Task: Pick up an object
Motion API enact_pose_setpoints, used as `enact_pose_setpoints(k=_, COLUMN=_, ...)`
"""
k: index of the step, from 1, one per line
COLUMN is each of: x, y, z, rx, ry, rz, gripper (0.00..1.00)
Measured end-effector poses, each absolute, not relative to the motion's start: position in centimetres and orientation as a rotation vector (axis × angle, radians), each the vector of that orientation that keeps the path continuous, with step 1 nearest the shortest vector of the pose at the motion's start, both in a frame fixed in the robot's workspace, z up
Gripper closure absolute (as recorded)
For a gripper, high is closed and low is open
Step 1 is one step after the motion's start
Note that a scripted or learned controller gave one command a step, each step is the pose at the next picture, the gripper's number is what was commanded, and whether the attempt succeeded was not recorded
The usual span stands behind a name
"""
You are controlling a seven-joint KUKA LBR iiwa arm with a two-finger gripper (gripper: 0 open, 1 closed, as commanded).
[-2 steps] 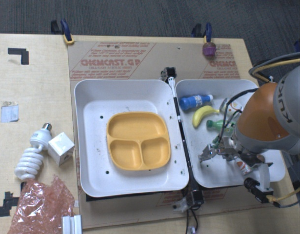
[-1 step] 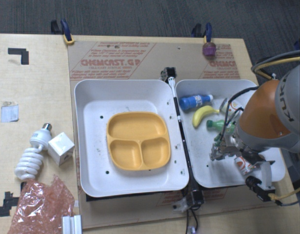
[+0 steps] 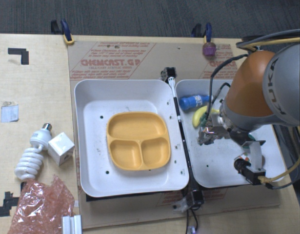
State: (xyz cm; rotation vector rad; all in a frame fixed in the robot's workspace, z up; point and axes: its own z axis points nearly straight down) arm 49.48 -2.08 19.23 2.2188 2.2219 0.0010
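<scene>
I am hovering my gripper (image 3: 207, 136) low in the right bin (image 3: 223, 172), and I cannot tell how its tips are set. The banana (image 3: 199, 116) is lying just above and left of them, its long axis slanting up to the right, beside one blue bottle (image 3: 193, 102). The left bin (image 3: 91, 145) is holding one yellow tray (image 3: 138, 140).

A matt yellow plastic tray (image 3: 138, 140) sits in a smooth white plastic bin (image 3: 86, 130). Near the bench's front left corner lie crinkled glossy pink film (image 3: 40, 206) and a glass spiral bulb (image 3: 31, 157). The bench (image 3: 28, 91) looks like pale, matt wood.
</scene>
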Motion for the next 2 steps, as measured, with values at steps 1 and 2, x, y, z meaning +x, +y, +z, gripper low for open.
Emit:
enact_pose_setpoints(k=1, x=47.85, y=-8.53, z=19.61, rx=2.219, ry=2.221, rz=0.001, gripper=1.00)
enact_pose_setpoints(k=2, x=47.85, y=-8.52, z=19.61, rx=2.219, ry=2.222, rz=0.001, gripper=0.00)
